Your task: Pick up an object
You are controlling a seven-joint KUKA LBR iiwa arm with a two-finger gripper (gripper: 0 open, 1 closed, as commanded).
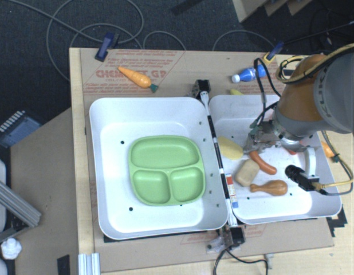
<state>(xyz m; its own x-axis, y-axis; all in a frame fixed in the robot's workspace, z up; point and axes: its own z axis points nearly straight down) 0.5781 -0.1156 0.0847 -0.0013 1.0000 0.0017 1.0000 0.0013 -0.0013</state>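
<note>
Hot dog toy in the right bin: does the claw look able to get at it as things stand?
Probably yes. The claw hangs just above the hot dog toy, whose top is uncovered. The bread piece and drumstick lie close beside it, which could crowd a grasp.

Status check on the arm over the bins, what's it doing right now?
Gripper low in the right bin, jaws unreadable. Hot dog just below it, not lifted. Yellow piece, tan block, drumstick crowd close.

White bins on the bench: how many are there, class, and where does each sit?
2. The left bin holds a green divided plate. The right bin beside it holds toy foods, under the arm; some may be hidden.
</note>
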